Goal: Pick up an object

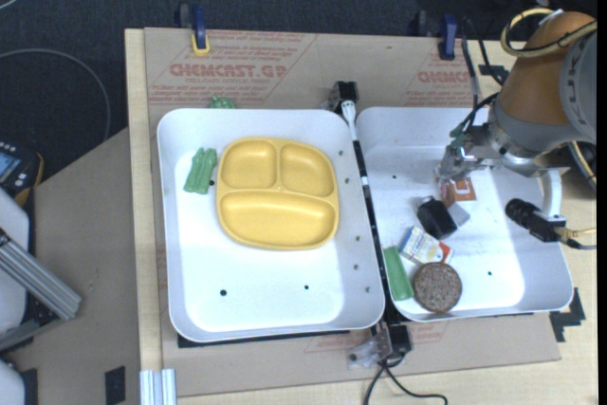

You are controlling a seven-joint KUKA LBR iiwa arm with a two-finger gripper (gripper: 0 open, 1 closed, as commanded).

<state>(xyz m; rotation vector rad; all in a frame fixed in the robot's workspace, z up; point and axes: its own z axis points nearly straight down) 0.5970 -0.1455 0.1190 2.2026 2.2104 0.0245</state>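
Overhead view of the desk (pixel 142 204) with two shallow white bins side by side. The left bin (pixel 190 280) holds a yellow divided plate (pixel 278 193), set flat near the bin's far half, and a green ridged piece (pixel 200 171) lying just left of the plate, touching no other item. The right bin (pixel 531 285) carries the loose clutter from which one object is to be taken: a small black block (pixel 437 218) near the bin's middle, a printed packet (pixel 423 247) just on its near side, a round brown disc (pixel 438 286) at the near edge, and a green stick (pixel 396 271) lying along the left wall.

The arm reaches in from the right, and its tool (pixel 459 168) hangs over the far half of the right bin, close above a small orange-and-white item (pixel 464 190) (the likeliest target, judged from position alone). Whether the tool is spread or pressed together cannot be told at this resolution, and nothing is seen pinched in it.

The item lies just beyond the black block. Its outline is too small to fix a long axis with confidence; the black block beside it runs roughly far-left to near-right.
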